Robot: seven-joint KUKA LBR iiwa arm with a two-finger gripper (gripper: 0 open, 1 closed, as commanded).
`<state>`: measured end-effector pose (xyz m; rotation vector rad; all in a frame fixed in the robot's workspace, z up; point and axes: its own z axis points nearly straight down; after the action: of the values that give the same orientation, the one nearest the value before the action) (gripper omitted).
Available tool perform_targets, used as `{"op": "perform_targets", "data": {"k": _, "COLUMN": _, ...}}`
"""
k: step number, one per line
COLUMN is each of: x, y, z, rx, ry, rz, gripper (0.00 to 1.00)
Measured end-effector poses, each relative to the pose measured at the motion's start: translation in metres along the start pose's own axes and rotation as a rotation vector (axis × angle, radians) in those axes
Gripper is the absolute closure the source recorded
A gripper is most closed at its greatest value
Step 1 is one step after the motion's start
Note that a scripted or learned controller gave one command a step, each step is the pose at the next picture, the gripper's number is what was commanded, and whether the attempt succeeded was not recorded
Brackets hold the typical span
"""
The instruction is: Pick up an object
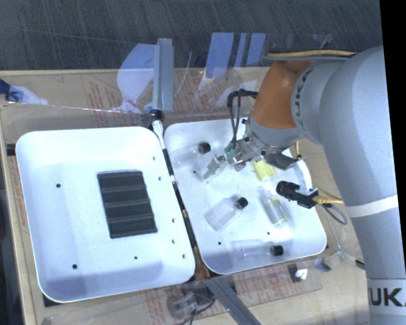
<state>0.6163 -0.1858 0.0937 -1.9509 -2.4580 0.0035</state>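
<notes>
End effector [236,153] fingertips obscured, right bin [186,135]

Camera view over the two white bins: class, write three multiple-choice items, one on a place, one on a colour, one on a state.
1. Where does the dark ribbed block lie?
A. left bin
B. right bin
C. bench

2. What colour is the arm's band?
A. blue
B. orange
C. green

3. How does the clear bottle with the black cap rest?
A. upright
B. on its side
C. on the ribbed block

Answers: 1 A, the block sits mid left bin. 2 B, orange shows above the wrist. 3 B, its length lies along the bin floor.
</notes>
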Motion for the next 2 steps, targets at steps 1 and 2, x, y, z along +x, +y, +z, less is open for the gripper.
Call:
{"op": "perform_targets", "data": {"k": 1, "x": 0.008, "y": 0.044, "z": 0.001, "rx": -0.002, "ry": -0.001, "rz": -0.069, "gripper": 0.00}}
{"op": "perform_targets", "data": {"k": 2, "x": 0.057, "y": 0.054, "z": 0.000, "rx": 0.000, "ry": -0.007, "rz": -0.100, "gripper": 0.00}}
